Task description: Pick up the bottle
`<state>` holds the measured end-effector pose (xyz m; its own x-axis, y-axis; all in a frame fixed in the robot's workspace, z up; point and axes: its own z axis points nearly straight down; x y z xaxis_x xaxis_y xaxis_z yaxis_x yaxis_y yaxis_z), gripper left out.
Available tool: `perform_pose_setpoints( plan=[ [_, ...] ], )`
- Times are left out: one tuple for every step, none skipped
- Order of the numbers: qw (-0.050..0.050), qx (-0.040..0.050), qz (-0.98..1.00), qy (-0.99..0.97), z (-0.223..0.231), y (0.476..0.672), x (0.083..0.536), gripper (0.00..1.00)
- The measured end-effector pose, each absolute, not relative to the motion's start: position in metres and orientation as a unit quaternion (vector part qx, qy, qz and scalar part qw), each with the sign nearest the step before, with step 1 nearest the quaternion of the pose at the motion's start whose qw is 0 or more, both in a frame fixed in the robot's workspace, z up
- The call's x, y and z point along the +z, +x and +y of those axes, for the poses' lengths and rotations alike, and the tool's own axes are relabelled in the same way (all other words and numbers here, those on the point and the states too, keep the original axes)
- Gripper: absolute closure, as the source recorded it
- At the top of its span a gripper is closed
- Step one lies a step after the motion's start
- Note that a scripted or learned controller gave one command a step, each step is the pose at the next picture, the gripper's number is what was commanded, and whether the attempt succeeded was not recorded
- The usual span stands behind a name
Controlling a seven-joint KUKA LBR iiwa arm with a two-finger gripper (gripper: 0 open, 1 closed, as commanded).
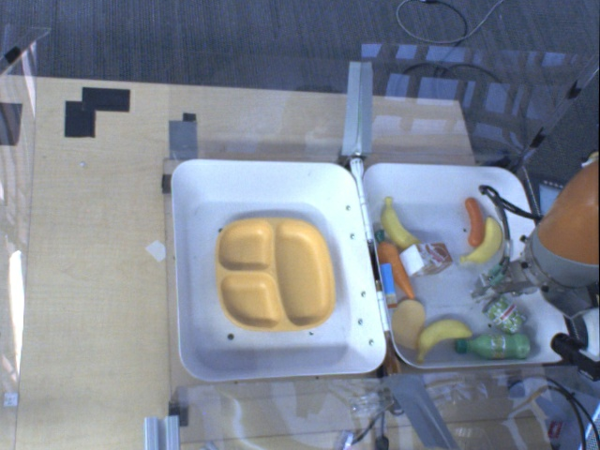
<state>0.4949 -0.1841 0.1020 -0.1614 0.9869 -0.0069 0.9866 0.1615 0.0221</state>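
Green bottle (494,347) lies flat near right bin's (441,178) front edge, long axis left-right, cap pointing left. Tool (502,289) just above; spread unreadable.

The arm (572,237) is seen reaching in from the right edge of the camera view, its orange band turned uppermost above the grey wrist. The wrist is angled downward and to the left. The end effector (497,289) is held low, pointed down-left; its metal parts are too small and tangled for their state to be judged.
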Motion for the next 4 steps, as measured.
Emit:
perform_pose_setpoints(
  plan=[
    [0.003,0.0018,0.734,0.679,-0.123,0.489,0.211,1.00],
    [0.003,0.0017,0.734,0.679,-0.123,0.489,0.211,0.00],
    [0.003,0.0015,0.704,0.710,-0.180,0.489,0.101,0.00],
    [0.004,0.0029,0.714,0.700,-0.185,0.490,0.089,0.00]
  ],
)
